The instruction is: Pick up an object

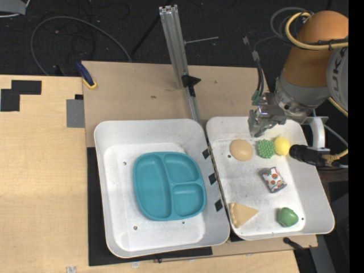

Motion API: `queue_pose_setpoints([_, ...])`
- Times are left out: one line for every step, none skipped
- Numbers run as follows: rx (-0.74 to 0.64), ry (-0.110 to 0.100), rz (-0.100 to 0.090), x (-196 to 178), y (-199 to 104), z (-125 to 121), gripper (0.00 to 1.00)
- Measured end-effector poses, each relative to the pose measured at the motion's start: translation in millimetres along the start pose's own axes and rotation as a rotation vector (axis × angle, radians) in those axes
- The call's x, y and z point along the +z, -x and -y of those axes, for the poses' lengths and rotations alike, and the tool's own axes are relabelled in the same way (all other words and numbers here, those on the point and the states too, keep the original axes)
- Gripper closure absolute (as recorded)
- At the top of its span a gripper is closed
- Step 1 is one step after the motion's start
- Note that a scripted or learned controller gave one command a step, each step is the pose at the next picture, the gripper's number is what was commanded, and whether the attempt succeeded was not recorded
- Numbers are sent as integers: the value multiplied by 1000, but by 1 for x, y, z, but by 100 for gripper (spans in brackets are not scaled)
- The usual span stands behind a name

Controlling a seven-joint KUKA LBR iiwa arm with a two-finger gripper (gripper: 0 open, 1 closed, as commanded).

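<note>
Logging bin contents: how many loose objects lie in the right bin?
6: tan ball, green spiky ball, yellow ball, patterned packet, tan wedge, green pepper. The arm may hide more.

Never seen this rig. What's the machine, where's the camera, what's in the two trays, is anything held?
It is one fixed camera above the bench, looking down at a slant. The grey and orange arm reaches in from the right; its gripper hangs over the far edge of the right bin. Nothing shows between its fingers. That bin holds a tan ball, a green bumpy ball, a yellow ball, a small printed packet, a tan wedge and a green piece. The left bin holds a teal divided plate.
</note>
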State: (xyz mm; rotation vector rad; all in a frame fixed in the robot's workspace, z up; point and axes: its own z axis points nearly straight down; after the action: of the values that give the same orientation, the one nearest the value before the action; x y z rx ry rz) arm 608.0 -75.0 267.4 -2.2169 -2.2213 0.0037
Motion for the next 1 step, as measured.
queue_pose_setpoints([-1, -1, 0, 15, -48, -12, 100])
